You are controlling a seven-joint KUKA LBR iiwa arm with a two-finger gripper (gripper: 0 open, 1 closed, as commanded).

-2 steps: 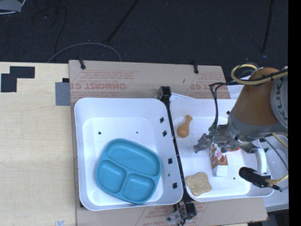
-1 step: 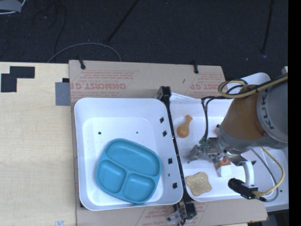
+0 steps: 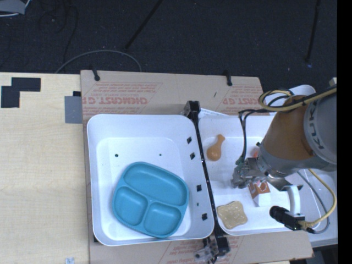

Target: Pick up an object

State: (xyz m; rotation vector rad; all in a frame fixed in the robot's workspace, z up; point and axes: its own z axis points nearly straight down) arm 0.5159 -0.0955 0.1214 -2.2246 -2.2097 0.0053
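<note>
Toast slice [image 3: 232,214] near right bin's [image 3: 228,133] front edge; jaws' state unclear.

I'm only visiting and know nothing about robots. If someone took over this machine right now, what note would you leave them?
Gripper: low in the right bin; whether it is open or shut can't be seen.
Right bin: tan drumstick-shaped toy near the divider, toast-shaped piece at the front, small red-and-white item beside the gripper.
Left bin: blue divided plate.
Done: nothing visibly lifted.
Left: grasp one object and raise it.
</note>
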